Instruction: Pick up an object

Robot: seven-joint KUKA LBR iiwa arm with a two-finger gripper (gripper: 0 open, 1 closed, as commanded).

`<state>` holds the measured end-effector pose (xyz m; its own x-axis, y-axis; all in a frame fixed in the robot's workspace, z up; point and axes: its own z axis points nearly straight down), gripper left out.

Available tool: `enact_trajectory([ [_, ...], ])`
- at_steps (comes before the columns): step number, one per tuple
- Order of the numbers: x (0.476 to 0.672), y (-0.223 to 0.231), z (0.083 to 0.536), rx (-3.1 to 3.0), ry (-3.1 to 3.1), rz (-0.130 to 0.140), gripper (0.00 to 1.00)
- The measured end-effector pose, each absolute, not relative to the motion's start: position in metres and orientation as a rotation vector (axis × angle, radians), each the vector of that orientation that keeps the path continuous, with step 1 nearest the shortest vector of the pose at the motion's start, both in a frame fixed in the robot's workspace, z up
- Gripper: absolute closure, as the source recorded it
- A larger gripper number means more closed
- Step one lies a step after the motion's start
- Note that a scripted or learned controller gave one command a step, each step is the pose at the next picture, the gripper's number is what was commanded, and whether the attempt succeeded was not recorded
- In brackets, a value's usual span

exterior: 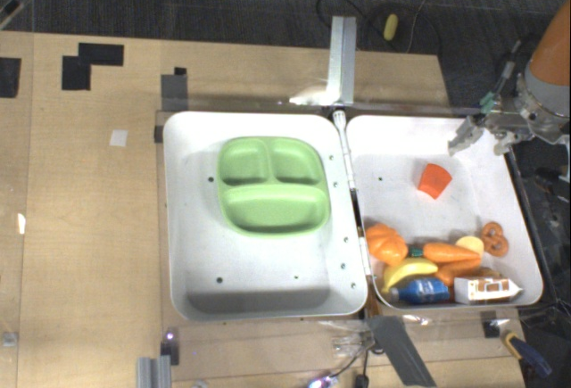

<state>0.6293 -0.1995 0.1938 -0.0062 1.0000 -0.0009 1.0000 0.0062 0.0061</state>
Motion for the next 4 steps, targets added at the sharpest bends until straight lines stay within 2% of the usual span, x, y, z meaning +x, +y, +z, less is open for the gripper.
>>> enact_trajectory([
  [1, 0.618, -0.182, 0.089, 2.104, 2.319, 0.009, 0.0],
  [2, 0.621, -0.181, 0.102, 2.098, 2.317, 0.018, 1.0],
  [3, 0.621, -0.181, 0.102, 2.098, 2.317, 0.018, 0.0],
  [4, 0.671, -0.182, 0.17, 2.284, 2.146, 0.007, 0.0],
])
